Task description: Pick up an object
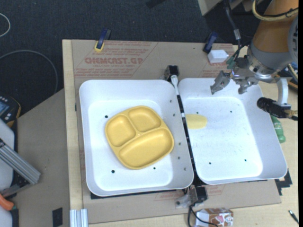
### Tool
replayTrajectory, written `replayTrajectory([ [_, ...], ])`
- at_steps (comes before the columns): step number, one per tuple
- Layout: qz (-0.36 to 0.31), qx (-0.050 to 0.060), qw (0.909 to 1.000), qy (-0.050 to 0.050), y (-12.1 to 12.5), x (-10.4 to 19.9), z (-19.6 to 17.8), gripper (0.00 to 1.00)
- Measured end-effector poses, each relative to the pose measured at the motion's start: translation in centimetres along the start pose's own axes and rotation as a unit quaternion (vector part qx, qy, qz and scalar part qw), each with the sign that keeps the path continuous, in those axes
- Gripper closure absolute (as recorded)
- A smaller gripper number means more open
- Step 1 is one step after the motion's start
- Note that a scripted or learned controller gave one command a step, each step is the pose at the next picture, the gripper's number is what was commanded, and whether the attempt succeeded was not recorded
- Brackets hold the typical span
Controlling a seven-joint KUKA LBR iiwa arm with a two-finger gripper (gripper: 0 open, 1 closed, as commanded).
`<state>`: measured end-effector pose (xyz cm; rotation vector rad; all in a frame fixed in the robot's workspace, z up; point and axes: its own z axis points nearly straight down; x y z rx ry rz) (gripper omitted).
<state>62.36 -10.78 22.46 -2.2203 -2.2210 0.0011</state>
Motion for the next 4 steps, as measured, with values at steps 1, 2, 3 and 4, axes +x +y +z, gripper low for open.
replayTrajectory([
  [1, -0.002, 0.0, 1.0, 0.001, -5.6, 4.9, -5.0, 0.0],
  [2, -0.008, -0.009, 0.9999, 0.003, -11.2, 16.2, -18.3, 0.0],
  [3, -0.004, -0.004, 1.0, 0.001, -14.5, 21.8, -20.9, 0.0],
  [4, -0.001, -0.003, 1.0, 0.0, -14.4, 21.5, -21.8, 1.0],
])
